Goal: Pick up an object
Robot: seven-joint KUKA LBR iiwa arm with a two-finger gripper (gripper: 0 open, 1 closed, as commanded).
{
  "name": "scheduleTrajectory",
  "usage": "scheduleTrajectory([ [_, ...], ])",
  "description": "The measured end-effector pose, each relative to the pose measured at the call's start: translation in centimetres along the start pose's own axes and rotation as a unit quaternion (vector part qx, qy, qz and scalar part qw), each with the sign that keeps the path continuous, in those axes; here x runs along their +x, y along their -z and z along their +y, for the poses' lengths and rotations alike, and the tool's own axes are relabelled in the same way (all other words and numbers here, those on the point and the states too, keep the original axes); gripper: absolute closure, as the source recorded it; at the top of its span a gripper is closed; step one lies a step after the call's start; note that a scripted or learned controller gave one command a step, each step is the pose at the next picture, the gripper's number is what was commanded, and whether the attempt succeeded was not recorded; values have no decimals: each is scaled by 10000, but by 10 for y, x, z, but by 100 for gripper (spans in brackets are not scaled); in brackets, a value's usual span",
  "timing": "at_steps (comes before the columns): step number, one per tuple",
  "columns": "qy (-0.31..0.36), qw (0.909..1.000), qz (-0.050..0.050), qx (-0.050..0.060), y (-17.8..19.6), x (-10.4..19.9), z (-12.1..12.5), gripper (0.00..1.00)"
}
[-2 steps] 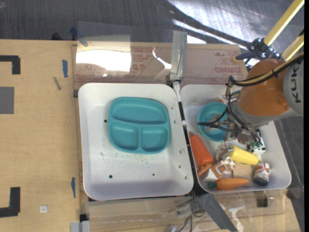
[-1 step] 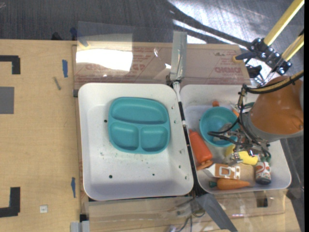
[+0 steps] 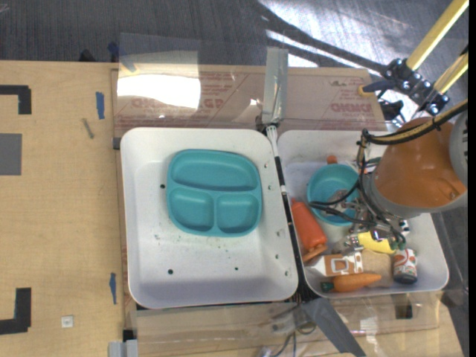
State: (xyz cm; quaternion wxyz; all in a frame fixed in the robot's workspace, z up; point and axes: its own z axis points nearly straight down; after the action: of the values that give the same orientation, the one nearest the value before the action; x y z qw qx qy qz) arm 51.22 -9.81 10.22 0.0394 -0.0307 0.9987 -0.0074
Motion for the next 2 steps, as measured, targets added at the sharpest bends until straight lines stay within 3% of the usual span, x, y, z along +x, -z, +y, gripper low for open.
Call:
scheduleTrajectory([
  [1, -2116, 9769, 291, -5, -12, -31, -6, 0],
  [2, -1664, 9861, -11, -3, 0, 10, -16, 0],
])
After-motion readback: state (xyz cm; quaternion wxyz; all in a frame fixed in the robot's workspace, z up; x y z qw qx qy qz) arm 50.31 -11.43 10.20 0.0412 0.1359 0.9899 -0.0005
